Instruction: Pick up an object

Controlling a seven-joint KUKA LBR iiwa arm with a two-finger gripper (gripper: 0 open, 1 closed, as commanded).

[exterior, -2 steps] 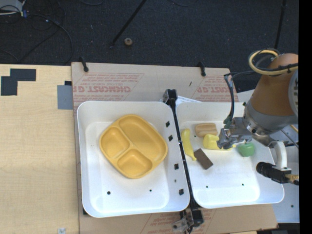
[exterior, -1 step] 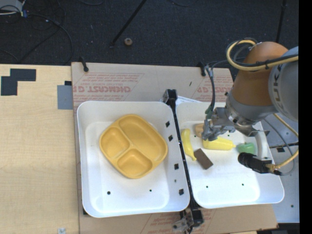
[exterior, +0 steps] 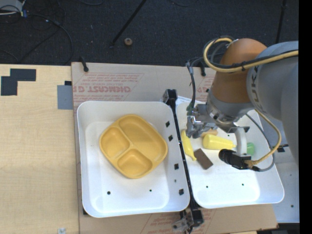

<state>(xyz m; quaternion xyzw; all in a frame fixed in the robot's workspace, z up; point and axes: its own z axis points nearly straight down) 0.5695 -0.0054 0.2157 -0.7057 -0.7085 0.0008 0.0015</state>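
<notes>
Camera view, from above: a grey arm (exterior: 273,82) with an orange band reaches in from the right, its pincer (exterior: 196,126) lowered into the right bin (exterior: 243,191) on the desk (exterior: 34,155). Just below and beside the pincer lie a yellow block (exterior: 217,142), a brown bar (exterior: 203,158) and a yellow piece (exterior: 186,144) against the bin's left wall; a green object (exterior: 250,147) sits further right. Far left of the pincer, the left bin (exterior: 92,189) holds a yellow divided tray (exterior: 132,145). This looks like the approach step, before any grasp. Whether the pincer is spread or closed cannot be told, and nothing is visibly held. Next it likely needs to settle over one object and close.
</notes>
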